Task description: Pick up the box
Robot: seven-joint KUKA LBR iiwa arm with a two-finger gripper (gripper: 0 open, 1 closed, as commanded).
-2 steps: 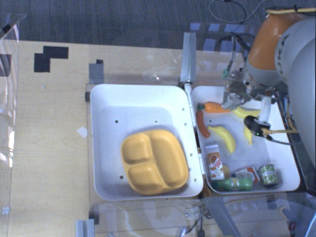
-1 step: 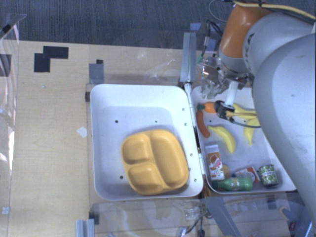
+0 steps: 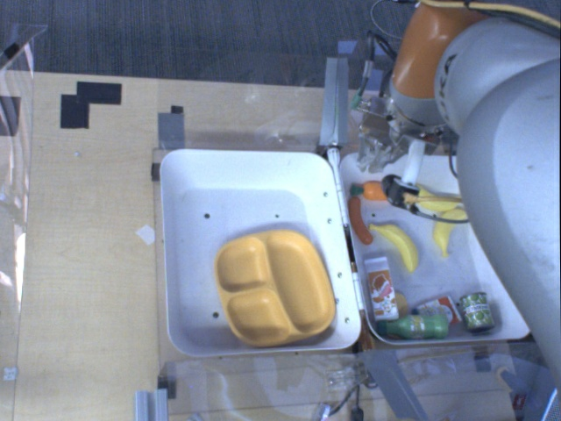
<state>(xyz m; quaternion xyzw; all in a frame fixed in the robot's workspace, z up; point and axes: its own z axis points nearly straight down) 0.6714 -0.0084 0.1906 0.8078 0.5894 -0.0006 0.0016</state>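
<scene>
The box (image 3: 380, 289) looks like a small carton, light and stiff, a little slick; I'd pinch it across its two long sides. It lies flat at the lower left of the right bin (image 3: 491, 331), beside a green bottle (image 3: 414, 326). The gripper (image 3: 379, 152) hangs at the bin's upper end, well apart from it, above a carrot (image 3: 374, 191); how wide it stands, I cannot tell.

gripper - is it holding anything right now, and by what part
Nothing is visibly held. The gripper hovers over the far end of the right bin, and the box lies flat near the bin's front, well apart from it.
</scene>
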